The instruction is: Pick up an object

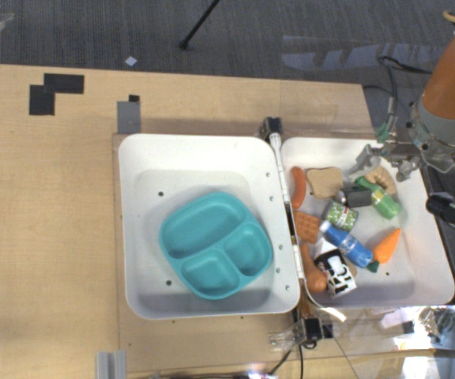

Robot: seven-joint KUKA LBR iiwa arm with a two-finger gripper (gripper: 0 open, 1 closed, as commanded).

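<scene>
The right bin (429, 290) holds several small toys: an orange-red sausage (297, 188), a tan bread slice (325, 181), a green bottle (383, 202), a green can (340, 214), a blue bottle (351, 248), a carrot (386, 245), and a black-and-white cube (339, 275). My gripper (385, 164) hangs over the bin's far right part, just above a tan piece (383, 179) and the green bottle. Its fingers (366, 159) look spread apart with nothing held between them. The arm's orange band (453, 77) rises at the upper right.
The left bin (141, 180) carries a teal divided plate (216, 245). A ridge (285, 212) separates the two bins. A waffle piece (308, 227) and an orange toy (315, 279) lie near the right bin's left wall. Cables run along the bench's front edge (306, 334).
</scene>
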